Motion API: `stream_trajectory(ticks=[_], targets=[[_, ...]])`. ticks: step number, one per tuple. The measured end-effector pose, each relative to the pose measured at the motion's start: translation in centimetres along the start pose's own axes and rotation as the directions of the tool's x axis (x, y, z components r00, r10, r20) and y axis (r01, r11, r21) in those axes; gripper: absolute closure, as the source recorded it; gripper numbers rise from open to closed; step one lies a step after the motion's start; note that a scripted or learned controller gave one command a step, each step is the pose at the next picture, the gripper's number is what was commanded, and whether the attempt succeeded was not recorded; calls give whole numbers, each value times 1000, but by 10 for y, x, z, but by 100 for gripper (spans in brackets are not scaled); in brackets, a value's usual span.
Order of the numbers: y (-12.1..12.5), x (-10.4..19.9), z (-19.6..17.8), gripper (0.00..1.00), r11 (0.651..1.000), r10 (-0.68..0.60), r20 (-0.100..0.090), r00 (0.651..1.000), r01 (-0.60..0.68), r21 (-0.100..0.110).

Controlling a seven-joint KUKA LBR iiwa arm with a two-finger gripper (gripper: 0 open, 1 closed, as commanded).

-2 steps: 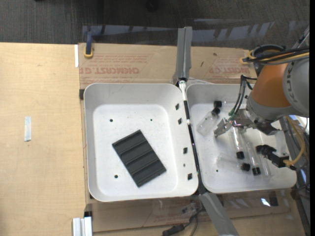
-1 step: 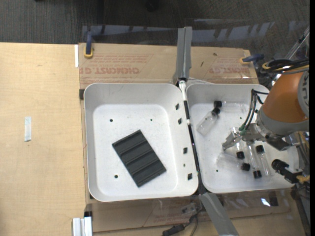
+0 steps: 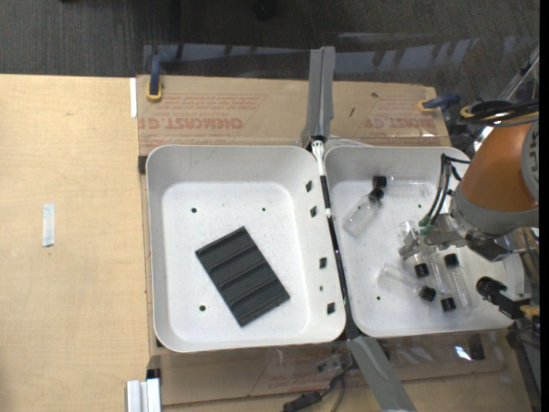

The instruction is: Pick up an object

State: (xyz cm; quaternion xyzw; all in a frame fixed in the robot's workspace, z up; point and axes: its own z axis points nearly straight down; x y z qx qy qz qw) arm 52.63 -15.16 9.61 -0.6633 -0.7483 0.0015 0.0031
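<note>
Two white bins sat side by side on the tabletop; the left bin held a black ribbed slab lying flat at a slant, approx. mid-floor. The right bin held several clear vials w/ black caps, one off toward the upper left, the rest clustered at right. The hand was low over that cluster, right beside the vials; couldn't tell its grip or whether it had anything.
</note>
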Motion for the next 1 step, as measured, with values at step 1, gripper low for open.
stream_trajectory(ticks=[1], targets=[[65, 76, -148, 100, 1000, -1, 4, 1000, 1, -2]])
